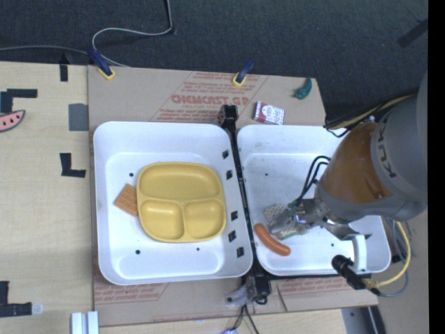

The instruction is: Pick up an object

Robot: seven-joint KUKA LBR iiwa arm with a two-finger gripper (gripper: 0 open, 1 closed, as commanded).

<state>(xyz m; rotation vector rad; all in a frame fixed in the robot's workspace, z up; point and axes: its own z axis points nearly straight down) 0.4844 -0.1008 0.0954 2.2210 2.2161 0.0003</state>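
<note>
While the hot dog [272,241] lies in the right bin [278,152], near its 7 o'clock corner and close to the divider between the bins, the tool [284,223] sits just at the hot dog's 1 o'clock, low over the bin floor. Whether the tool touches the hot dog, and how wide it stands, I cannot tell, since the metal parts blur together there; nothing can be seen gripped in it. From the tool the grey arm [389,165] with its orange band runs off toward 3 o'clock, covering much of the right bin's far side.

At 9 o'clock of all this, the left bin [111,186] holds a yellow divided plate [182,200] in its middle, with a brown flat piece [126,200] tucked partly under the plate's 9 o'clock rim. Both bins rest on a cardboard sheet [188,92] on the tabletop [35,172]. On the cardboard at 12 o'clock of the right bin lies a small red-and-white packet [268,113], and further toward 1 o'clock a small green item [303,88]. Two yellow-and-blue clamps [103,65] grip the cardboard's far edge.
</note>
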